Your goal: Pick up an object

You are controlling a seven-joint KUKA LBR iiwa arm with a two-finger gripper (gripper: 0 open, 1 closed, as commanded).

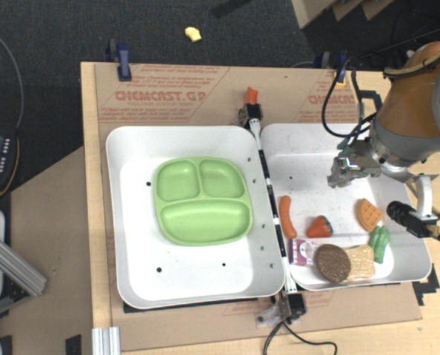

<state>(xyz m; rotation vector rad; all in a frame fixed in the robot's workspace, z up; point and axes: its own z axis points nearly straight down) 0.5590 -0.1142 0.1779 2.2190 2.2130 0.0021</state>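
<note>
Tool point(347, 170) over right bin's point(308, 143) bare upper floor, grip state unclear, food crowding lower edge

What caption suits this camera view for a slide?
Gripper above the right bin of toy foods; green divided plate in the left bin.

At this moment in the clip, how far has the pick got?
Nothing looks picked yet. The toy foods, among them the hot dog, strawberry, burger patty and green pepper, all lie in the right bin. The gripper hangs over that bin's upper part, nothing visibly between its fingers. Left: descend on an item, grasp and lift.
</note>
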